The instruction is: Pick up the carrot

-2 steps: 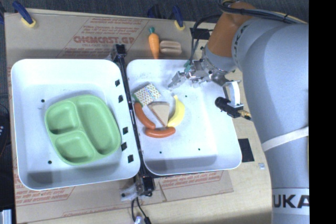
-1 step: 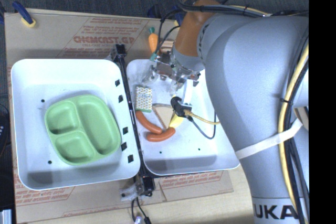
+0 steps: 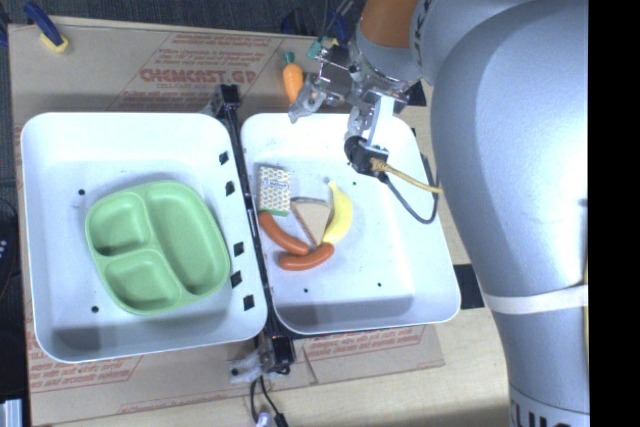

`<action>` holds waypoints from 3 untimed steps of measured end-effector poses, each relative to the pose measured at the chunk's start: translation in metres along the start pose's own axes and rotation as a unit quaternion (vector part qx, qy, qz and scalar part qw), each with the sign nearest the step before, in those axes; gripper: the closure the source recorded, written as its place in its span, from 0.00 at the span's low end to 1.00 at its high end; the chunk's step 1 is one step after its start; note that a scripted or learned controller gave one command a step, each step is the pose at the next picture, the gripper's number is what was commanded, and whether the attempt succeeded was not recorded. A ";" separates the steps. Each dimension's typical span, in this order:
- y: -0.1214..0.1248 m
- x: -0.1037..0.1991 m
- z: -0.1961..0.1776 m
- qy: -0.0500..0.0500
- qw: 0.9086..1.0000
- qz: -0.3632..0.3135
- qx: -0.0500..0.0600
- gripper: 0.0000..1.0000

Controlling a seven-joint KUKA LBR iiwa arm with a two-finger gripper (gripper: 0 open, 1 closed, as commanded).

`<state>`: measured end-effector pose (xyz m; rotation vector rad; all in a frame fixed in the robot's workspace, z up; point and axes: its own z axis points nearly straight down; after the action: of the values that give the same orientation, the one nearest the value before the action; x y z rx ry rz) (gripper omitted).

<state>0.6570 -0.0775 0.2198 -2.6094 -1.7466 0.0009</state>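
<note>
Carrot, small, orange and green-topped (image 3: 291,78), is seen lying on the cardboard-covered desk (image 3: 180,65) just beyond the right white bin (image 3: 420,265), ungrasped, beside the metal two-finger hand (image 3: 322,97), whose state cannot be told.

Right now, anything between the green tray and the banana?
Yes, in the camera view: between green tray and banana lie the bins' rims, a patterned block and two sausages.
</note>
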 end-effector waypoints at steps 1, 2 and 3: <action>0.015 -0.049 0.129 -0.001 0.999 -0.041 0.002 0.00; 0.015 -0.048 0.118 0.000 0.999 -0.044 0.003 1.00; -0.012 0.029 0.027 0.000 1.000 0.029 0.001 1.00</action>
<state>0.6567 -0.0465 0.1924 -2.6584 -1.6692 0.0030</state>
